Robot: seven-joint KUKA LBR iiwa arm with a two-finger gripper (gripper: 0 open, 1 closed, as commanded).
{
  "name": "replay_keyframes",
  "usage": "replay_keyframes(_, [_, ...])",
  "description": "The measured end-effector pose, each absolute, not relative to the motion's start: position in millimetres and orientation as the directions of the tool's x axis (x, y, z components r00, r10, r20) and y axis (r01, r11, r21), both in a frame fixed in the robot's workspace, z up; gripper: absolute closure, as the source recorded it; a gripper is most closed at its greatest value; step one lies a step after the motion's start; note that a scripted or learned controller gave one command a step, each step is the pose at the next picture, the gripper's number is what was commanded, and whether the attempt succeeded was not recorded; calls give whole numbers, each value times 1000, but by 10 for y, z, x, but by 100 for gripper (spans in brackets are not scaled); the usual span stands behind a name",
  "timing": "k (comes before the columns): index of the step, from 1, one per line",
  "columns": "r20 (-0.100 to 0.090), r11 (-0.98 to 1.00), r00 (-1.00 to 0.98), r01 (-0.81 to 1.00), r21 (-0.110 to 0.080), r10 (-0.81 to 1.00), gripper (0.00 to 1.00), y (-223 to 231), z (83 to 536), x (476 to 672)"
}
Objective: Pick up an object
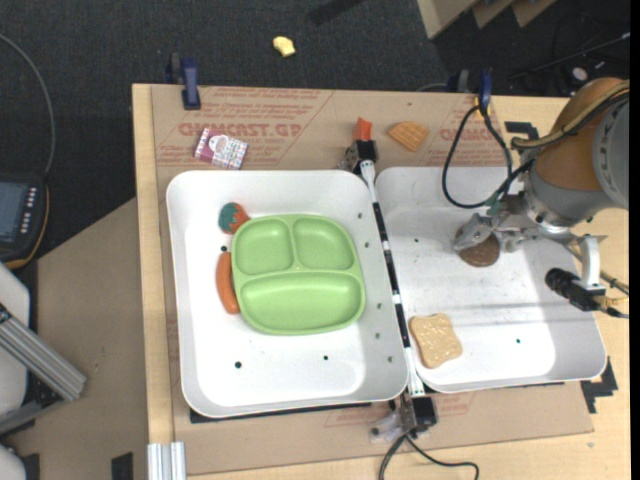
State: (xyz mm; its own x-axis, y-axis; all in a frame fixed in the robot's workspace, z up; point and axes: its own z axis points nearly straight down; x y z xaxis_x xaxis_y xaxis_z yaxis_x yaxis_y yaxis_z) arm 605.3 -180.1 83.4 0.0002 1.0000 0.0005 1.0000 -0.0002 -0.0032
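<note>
My gripper (489, 238) hangs low in the right bin (520, 363), near its back left part. It looks open, with its two metal fingers spread just above a small round brown object (481, 256) on the bin floor. The object sits at the fingertips, and I see no grip on it. A tan square cracker-like piece (436, 339) lies at the front left of the same bin, well clear of the gripper.
The left bin (290, 378) holds a green divided plate (297, 273), an orange piece (227, 284) at its left side and a small teal and red item (233, 216). On the bench behind the bins lie a tan piece (408, 135) and a pink packet (221, 148). A black cable (462, 158) loops over the right bin's back.
</note>
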Motion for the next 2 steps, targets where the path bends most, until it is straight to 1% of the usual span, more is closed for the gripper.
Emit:
replay_keyframes(1, [-1, 0, 0, 1000, 2, 1000, 100, -1802, 956, 6067])
replay_keyframes(2, [0, 8, -8, 1000, 9, 1000, 100, -1091, 1755, 6270])
